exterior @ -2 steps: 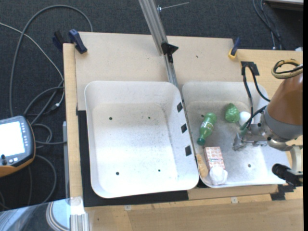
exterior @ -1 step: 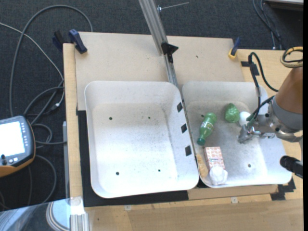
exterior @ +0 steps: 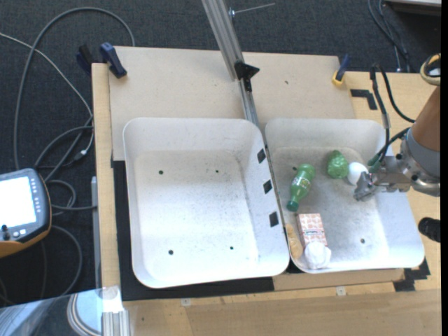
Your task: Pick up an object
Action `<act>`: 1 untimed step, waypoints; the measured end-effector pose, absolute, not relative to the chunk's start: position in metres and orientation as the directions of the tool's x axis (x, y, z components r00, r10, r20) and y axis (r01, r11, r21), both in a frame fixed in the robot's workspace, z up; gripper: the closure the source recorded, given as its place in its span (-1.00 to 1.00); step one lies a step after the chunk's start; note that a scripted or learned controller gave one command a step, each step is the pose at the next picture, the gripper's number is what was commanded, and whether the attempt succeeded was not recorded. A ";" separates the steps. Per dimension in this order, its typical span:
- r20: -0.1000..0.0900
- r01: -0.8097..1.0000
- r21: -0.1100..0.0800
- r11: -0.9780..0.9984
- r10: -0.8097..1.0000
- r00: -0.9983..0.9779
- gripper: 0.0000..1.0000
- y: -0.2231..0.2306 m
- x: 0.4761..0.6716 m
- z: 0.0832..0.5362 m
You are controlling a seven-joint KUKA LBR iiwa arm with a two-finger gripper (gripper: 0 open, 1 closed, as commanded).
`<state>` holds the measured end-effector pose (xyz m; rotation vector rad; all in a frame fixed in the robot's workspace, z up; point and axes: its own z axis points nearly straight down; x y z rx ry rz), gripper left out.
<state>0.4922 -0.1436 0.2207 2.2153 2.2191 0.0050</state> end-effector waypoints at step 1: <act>0.002 1.000 0.003 0.007 1.000 -0.007 1.00 -0.088 0.492 0.230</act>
